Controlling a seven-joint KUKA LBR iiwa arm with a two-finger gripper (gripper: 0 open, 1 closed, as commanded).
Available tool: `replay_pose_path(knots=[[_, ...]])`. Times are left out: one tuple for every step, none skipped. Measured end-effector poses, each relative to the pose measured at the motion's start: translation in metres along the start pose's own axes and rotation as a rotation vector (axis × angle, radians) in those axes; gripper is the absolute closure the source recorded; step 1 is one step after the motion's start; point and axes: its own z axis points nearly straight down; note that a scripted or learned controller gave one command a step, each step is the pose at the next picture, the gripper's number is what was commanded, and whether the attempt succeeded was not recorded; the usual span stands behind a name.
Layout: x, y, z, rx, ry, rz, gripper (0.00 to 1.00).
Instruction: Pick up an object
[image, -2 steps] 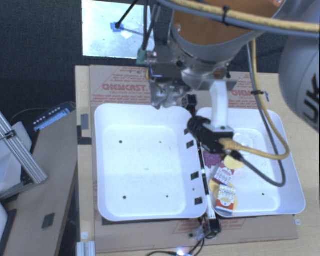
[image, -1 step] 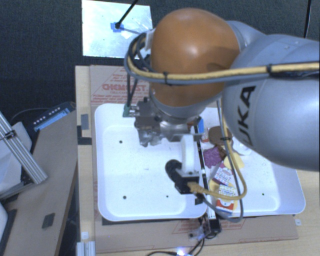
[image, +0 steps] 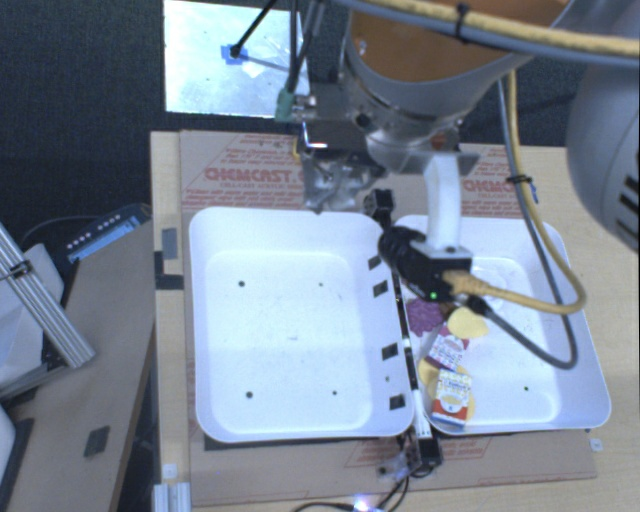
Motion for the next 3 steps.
replay_pose_path(knots=[[-0.001, -0.004, 0.147, 0.030, -0.016, 0.004, 1.00], [0.000, 0.000, -0.004, 0.001, -0.001, 0.000, 1.00], [-0.002, -0.005, 0.159, 0.032, -0.016, 0.004, 1.00]])
